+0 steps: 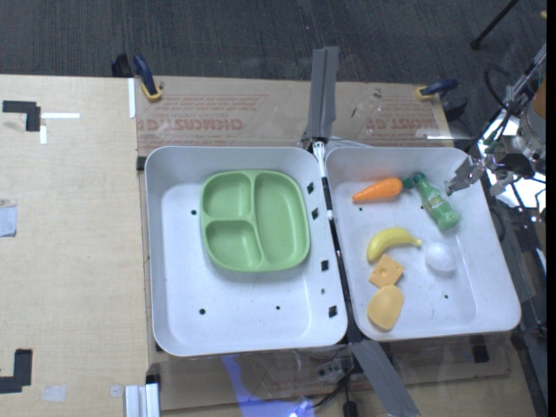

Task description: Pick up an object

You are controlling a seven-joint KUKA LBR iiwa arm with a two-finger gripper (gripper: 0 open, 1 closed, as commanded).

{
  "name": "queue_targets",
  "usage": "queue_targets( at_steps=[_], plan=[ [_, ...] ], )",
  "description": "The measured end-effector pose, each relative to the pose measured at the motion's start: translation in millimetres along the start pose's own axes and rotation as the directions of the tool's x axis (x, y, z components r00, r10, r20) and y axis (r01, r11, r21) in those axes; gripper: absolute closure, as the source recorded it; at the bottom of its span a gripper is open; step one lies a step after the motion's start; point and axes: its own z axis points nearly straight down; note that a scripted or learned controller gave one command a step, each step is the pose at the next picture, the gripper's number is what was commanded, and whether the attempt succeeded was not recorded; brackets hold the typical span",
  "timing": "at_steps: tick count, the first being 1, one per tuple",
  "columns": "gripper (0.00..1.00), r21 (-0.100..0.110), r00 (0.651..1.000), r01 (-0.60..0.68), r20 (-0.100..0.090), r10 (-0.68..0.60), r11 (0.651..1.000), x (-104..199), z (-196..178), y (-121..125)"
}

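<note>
Camera view: fixed above the table (pixel 69 259), looking down at a slant on two shallow white bins side by side.
Arm: reaches in from the right edge of the frame, upper right; only its wrist hardware and some cabling show, hanging over the upper right corner of the right bin (pixel 486 315).
Gripper (pixel 462 179): a thin metallic tip pointing down and to the left, above the bin's upper right rim, just right of the green bottle (pixel 437 204).
Jaws: too small and cluttered to judge; I cannot tell whether they are released or clenched, and nothing can be seen between them.
Green bottle: lies tilted in the upper right of the right bin, cap toward the upper left, near the gripper tip.
Carrot (pixel 379 190): orange, lying near the upper middle of the right bin, its thick end just beside the bottle's cap.
Banana (pixel 391 241): yellow, curved, in the middle of the right bin.
White egg (pixel 440 256): just right of the banana, below the bottle.
Orange wedge (pixel 387 273): just below the banana.
Orange oval piece (pixel 386 307): at the lower middle of the right bin, just below the wedge.
Left bin (pixel 169 320): holds a green divided plate (pixel 255 221) with three compartments, in its upper middle.
</note>
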Motion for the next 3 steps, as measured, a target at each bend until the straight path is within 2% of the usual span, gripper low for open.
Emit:
queue_targets(
  at_steps=[1,2,3],
  plan=[
    [0.0,-0.001,1.0,-0.03,0.0,0.03,1.0,72,119,-24],
    [0.0,0.0,0.986,0.166,-0.001,-0.166,0.986,96,120,-63],
    [0.0,-0.002,0.993,0.122,0.001,-0.122,0.993,124,116,40]
  ],
)
